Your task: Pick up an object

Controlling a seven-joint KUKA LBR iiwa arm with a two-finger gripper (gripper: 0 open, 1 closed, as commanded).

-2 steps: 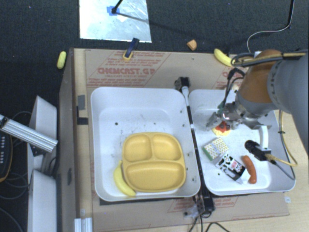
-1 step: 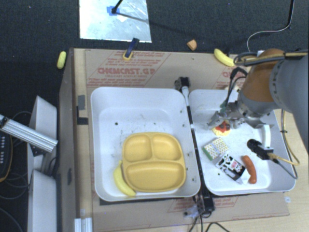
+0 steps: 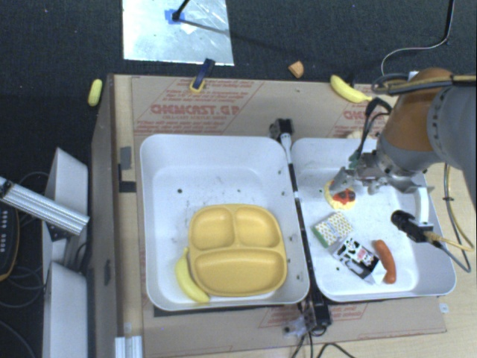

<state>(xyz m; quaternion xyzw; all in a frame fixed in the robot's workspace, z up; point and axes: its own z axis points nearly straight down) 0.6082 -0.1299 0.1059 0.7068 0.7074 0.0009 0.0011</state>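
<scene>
In the right bin (image 3: 432, 274) lie a small round yellow toy with a red patch (image 3: 340, 196), a green and white patterned packet (image 3: 332, 229), a black and white box (image 3: 355, 258) and a red sausage (image 3: 384, 260). My gripper (image 3: 358, 179) hangs at the far side of this bin, just above and to the right of the yellow toy. The left bin (image 3: 164, 200) holds a yellow divided plate (image 3: 237, 249) with a banana (image 3: 188, 277) against its left edge.
A second banana (image 3: 348, 89) and a small orange piece (image 3: 297, 68) lie on the bench behind the right bin. A blue and yellow tool (image 3: 201, 74) rests behind the left bin. A black divider (image 3: 293, 189) separates the bins.
</scene>
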